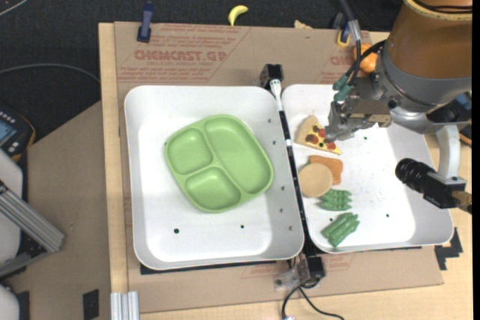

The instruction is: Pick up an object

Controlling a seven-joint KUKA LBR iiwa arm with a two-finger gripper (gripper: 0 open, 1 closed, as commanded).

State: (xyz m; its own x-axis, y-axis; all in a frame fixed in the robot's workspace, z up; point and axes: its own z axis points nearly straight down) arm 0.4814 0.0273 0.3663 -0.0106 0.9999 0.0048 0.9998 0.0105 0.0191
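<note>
In the right bin (397, 191) lie a toy pizza slice (313, 134), a tan round cookie (316, 178) on top of an orange piece (334, 165), and two green pea pods (335, 199) (341, 228). My gripper (335, 130) hangs low over the bin's upper left part, its tips right at the pizza slice's right edge. The arm's wrist covers the fingers from above.
The left bin (146, 161) holds a green divided plate (217, 162). A black cylindrical part (424, 180) juts over the right bin's right side. A blue clamp (145, 22) and a yellow banana toy (238, 13) sit at the bench's back edge.
</note>
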